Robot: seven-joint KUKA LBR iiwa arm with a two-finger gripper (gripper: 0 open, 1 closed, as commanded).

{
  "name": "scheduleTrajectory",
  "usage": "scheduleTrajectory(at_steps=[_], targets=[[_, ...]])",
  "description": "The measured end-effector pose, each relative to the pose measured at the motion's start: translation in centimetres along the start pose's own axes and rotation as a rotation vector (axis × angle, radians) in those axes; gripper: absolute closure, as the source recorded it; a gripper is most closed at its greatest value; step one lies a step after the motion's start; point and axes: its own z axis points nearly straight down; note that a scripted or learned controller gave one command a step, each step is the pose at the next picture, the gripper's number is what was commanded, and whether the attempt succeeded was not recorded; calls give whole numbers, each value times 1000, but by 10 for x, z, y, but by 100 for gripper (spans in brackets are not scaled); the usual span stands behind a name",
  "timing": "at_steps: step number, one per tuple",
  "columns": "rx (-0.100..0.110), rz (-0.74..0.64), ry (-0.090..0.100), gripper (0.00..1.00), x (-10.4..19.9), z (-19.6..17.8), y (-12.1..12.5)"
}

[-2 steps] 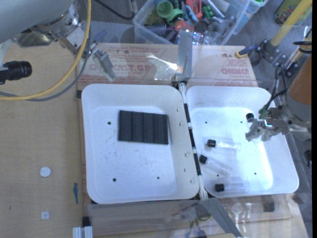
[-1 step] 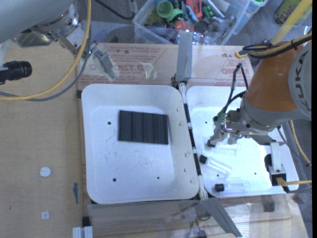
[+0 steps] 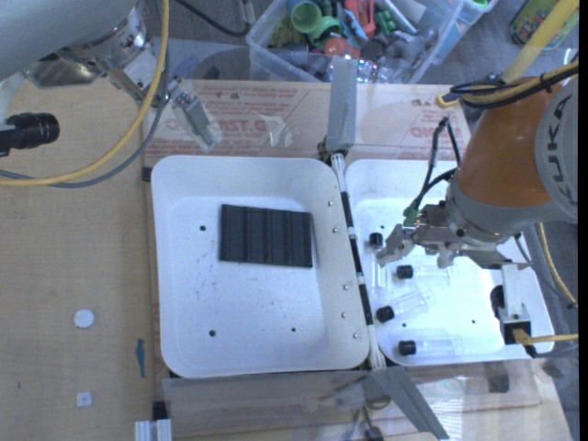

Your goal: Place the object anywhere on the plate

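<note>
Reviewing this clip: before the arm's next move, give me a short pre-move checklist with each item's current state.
1. Plate in left bin, dark and ribbed, unobstructed: ok.
2. Objects available: clear vials with black caps in right bin: ok.
3. Gripper over right bin above the vials: ok.
4. Vial held between fingers: cannot tell.
5. Anything on the plate yet: not ok, plate bare.

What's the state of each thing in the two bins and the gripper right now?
dark ribbed plate: flat in the left bin, nothing on it.
upper clear vial: lying on its side in the right bin, black cap.
lower clear vial: lying on its side near the front wall, black cap.
gripper: low over the right bin, above the vials; grasp not discernible.
</note>
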Motion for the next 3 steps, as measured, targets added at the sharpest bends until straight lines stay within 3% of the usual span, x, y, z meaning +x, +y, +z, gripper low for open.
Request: scheduleTrajectory(at_steps=[1, 2, 3], targets=[[-2, 472, -2, 0, 39, 18, 1], [-2, 470, -2, 100, 40, 8, 1], [2, 465, -1, 100, 103, 7, -33]])
